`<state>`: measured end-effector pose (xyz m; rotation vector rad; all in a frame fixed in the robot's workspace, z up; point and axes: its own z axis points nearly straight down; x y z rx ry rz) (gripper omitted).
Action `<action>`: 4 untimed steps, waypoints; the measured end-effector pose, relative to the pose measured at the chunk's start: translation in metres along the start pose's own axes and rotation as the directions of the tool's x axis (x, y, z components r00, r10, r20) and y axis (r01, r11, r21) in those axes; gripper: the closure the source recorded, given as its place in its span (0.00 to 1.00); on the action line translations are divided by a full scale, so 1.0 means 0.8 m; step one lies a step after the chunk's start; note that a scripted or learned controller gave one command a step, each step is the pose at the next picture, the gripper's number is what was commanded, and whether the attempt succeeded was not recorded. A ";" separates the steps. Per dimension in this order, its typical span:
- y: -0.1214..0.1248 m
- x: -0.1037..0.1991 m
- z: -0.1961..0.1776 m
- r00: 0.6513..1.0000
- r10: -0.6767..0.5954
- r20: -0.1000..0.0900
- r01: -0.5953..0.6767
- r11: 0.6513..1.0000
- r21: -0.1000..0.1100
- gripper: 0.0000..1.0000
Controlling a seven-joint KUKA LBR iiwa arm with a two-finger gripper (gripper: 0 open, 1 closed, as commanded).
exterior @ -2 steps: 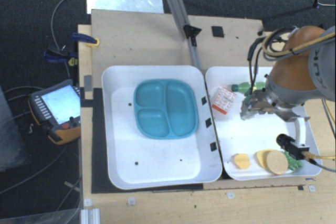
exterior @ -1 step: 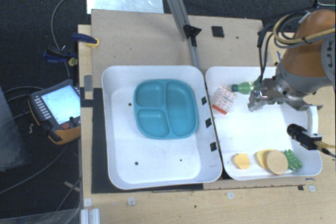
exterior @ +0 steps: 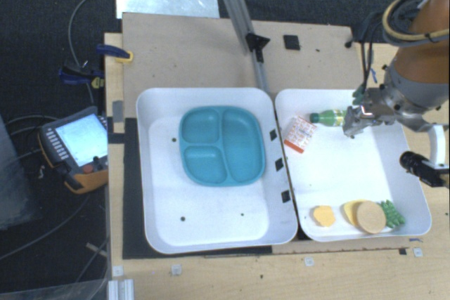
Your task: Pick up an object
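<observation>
The right bin [exterior: 351,179] holds a small bottle with a green cap and yellow body [exterior: 326,118] near its far wall. Left of it lies a white packet with red print [exterior: 298,133]. At the bin's near edge sit a small yellow disc [exterior: 323,216], a round tan piece [exterior: 368,216] and a green leafy piece [exterior: 391,214]. My gripper [exterior: 354,124] hangs over the far part of this bin, right at the bottle's right end.
The left bin [exterior: 162,214] holds a blue divided plate [exterior: 221,145]. A slanted metal pole [exterior: 239,3] crosses the bench behind the bins. A handheld pendant [exterior: 76,147] lies off the bench at left.
</observation>
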<state>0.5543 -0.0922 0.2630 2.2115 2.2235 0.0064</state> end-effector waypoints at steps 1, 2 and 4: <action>0.015 0.065 -0.005 1.000 -0.005 -0.002 0.005 1.000 0.003 1.00; 0.028 0.121 0.015 1.000 -0.003 -0.002 0.003 1.000 0.006 1.00; 0.070 0.243 0.038 1.000 -0.005 -0.004 0.005 1.000 0.004 1.00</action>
